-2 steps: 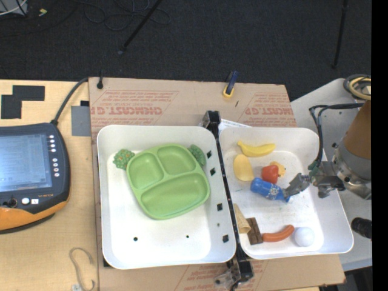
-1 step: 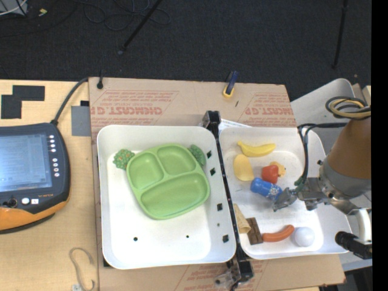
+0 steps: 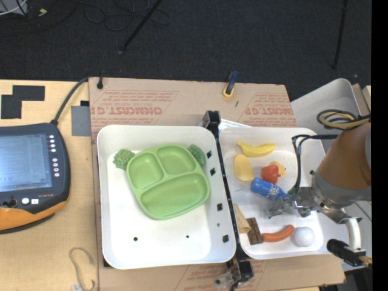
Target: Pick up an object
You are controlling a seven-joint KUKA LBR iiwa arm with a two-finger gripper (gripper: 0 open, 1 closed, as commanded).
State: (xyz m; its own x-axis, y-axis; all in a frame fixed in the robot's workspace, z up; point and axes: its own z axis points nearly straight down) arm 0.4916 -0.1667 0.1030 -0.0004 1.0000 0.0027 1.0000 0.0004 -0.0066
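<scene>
1. You have 2 shallow white bins side by side on the tabletop [image 3: 36, 247]: the left bin [image 3: 115, 235] and the right bin [image 3: 315, 250], touching along a black divider.
2. In the left bin you see 1 green divided plate [image 3: 167, 180] with 3 compartments, tilted a little in the bin, with small leafy green tabs at its 2 upper corners.
3. In the right bin you can count 6 loose objects: 1 yellow banana [image 3: 256, 149] near the top, 1 pale yellow pear-like piece [image 3: 243, 168] just below it, 1 small red and orange toy [image 3: 271, 173] to its right, 1 blue object [image 3: 264, 188] below that, 1 orange-red sausage shape [image 3: 277, 234] low in the bin, and 1 white ball [image 3: 304, 237] just right of the sausage.
4. 1 brown block [image 3: 252, 230] lies by the sausage's left end, against the bin's left wall.
5. The arm [image 3: 345, 162] reaches in from the right, and the gripper [image 3: 284, 207] sits low in the right bin, just below the blue object and above the sausage.
6. The gripper is dark and small here, so you cannot tell whether it is spread or closed, and nothing is clearly seen between its tips.
7. On the left of the tabletop rests 1 control pendant [image 3: 27, 174] with a lit screen.
</scene>
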